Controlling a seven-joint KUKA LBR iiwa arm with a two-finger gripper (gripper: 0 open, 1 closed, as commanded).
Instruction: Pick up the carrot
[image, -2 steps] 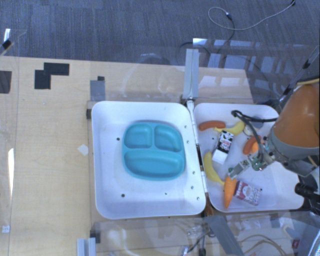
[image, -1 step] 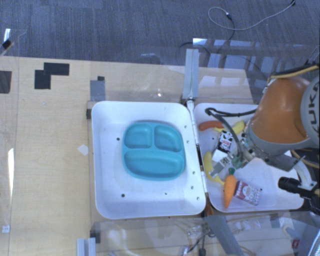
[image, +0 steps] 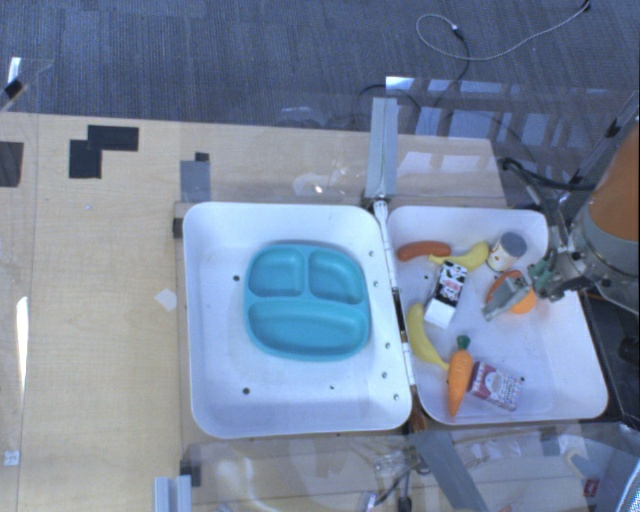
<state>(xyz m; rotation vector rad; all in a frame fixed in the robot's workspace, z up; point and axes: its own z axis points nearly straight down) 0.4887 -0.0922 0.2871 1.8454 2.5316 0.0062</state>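
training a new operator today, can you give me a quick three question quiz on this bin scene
1. True or false: the carrot lies in the right bin.
2. What sits in the left bin? A) a red sausage B) a blue divided plate C) a milk carton
3. Fill in: the gripper hovers beside an ______ coloured item.

Key
1. True, near that bin's front edge, apart from the gripper.
2. B, the blue divided plate.
3. Orange, the orange item at the gripper.

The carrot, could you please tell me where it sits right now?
The carrot lies in the right bin, near its front edge, between the banana on its left and the small red carton on its right.
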